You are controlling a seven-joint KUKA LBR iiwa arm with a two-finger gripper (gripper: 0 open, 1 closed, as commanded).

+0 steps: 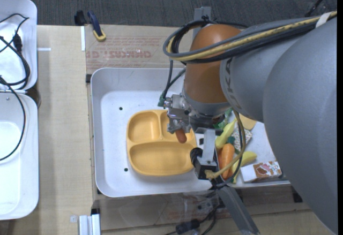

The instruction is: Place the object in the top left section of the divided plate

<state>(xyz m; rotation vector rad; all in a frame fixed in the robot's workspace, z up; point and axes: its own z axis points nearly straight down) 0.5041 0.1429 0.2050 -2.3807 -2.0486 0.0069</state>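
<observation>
Our gripper (179,128) seems to pinch a small reddish-brown sausage-shaped object (181,136), which hangs just beneath it over the yellow plastic divided plate (147,148), above its right rim.

1. The plate (153,148) is yellow-orange with rounded corners and lies flat in the white bin (107,121), toward the bin's middle.
2. Raised ridges split it into sections: one large section along its near side and smaller ones along its far side; the right part is hidden by the arm.
3. The object (181,136) is a small reddish-brown oblong piece, like a toy sausage, seen at the plate's right part just under the end effector (177,124); whether it rests on the plate cannot be told.
</observation>
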